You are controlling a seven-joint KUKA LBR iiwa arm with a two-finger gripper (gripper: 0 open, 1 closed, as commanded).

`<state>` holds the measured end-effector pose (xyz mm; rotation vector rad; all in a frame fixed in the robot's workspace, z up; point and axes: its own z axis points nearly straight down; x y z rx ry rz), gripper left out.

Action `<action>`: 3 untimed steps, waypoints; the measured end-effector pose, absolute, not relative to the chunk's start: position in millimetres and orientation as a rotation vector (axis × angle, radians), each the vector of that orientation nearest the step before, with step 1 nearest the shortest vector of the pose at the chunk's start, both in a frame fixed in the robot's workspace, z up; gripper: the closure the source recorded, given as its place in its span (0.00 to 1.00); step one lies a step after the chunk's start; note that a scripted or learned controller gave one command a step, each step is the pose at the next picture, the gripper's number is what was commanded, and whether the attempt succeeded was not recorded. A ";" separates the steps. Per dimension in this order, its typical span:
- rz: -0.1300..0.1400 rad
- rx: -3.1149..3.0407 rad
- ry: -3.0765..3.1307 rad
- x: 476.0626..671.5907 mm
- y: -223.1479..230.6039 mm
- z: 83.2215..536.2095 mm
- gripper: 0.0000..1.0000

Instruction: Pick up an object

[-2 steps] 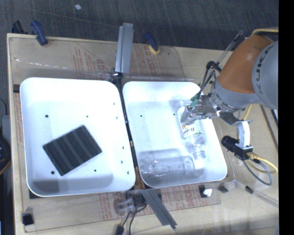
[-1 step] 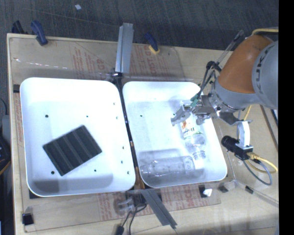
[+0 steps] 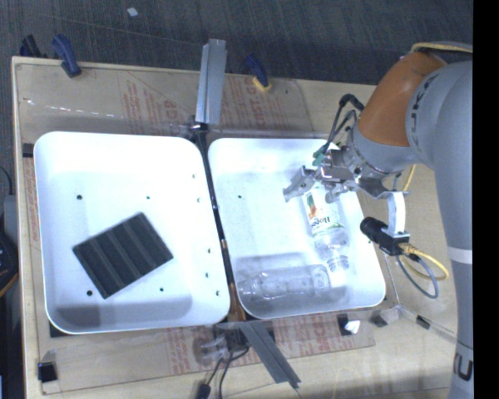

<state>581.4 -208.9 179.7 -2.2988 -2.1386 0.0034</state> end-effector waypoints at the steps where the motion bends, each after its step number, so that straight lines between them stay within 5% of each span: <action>1: 0.004 -2.208 -2.227 567.3 -205.4 180.5 0.00; 2: 0.005 -2.224 -2.212 578.9 -208.0 140.3 0.00; 3: 0.002 -2.464 -1.945 610.7 -182.9 103.9 0.00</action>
